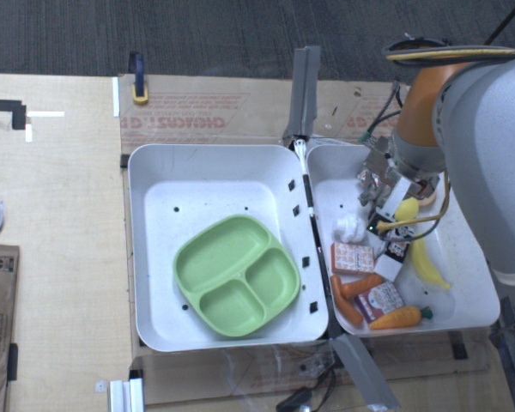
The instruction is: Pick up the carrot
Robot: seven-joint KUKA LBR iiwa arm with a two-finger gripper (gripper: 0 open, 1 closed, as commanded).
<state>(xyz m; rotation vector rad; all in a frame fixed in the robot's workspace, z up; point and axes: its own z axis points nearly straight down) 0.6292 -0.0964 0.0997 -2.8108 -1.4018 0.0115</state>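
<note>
Camera view: I've got the arm in over the right bin [463,316], gripper [379,197] down near that bin's far-left part, above the white crumpled thing [350,227]. Can't tell the gripper's state from this angle; nothing visibly in it.

Carrot [400,318] lies on its side by the right bin's near edge, green stub pointing toward the near-right corner. It's touching the small carton [379,299] on its far side. Two more orange pieces [350,292] sit toward the near-left corner, could be mistaken for it. Banana [426,263] is farther back, apart from the carrot.

Left bin [146,230] holds the green divided plate [237,275].

My read: toy carrot, light, rigid, smooth and tapered, so likely to squirt out. I'd grab across the thick middle, fingers crosswise to its length, staying clear of the carton and the bin wall.
</note>
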